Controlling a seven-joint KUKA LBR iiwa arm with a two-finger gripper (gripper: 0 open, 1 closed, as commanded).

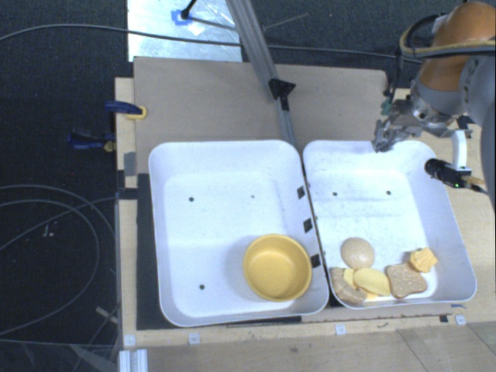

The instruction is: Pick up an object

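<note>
We see the grey arm's two-finger gripper (pixel 383 141) tipped down over the right white bin's (pixel 465 270) far rim, fingers too blurred to judge, pale food pieces (pixel 379 273) crowd its near edge — middle floor open, yellow bowl (pixel 277 266) in left bin (pixel 167 231)

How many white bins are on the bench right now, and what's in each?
2. The left bin holds a yellow bowl at its near right corner. The right bin holds a cluster of small food-like items along its near edge; some may overlap and hide others.

yellow bowl (pixel 277 266) left bin (pixel 201 169), pincer (pixel 384 144) above right bin (pixel 434 208)
</note>
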